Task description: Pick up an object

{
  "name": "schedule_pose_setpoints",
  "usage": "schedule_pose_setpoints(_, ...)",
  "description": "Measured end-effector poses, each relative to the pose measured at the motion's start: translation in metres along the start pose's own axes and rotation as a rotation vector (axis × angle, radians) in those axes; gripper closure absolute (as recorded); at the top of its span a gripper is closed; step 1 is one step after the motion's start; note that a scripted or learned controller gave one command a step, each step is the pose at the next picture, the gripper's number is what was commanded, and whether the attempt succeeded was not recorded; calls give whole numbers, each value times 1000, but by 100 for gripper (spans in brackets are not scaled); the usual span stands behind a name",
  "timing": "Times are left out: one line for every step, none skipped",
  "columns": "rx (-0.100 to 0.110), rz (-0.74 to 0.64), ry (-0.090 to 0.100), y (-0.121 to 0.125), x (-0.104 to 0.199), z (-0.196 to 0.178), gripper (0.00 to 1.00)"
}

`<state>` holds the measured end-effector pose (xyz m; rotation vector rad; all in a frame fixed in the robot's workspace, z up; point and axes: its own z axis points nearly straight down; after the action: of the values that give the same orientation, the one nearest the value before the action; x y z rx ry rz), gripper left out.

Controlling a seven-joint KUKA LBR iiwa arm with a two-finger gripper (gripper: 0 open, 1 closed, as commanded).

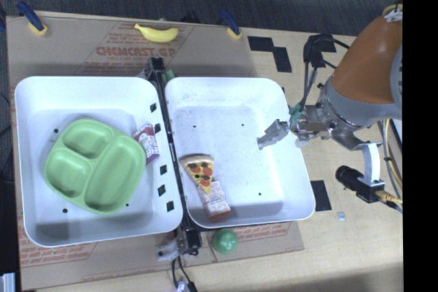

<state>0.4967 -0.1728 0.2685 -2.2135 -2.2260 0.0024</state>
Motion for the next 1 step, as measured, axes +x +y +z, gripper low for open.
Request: schedule_pose_setpoints(2, -1, 1, -20, 45, 128, 0)
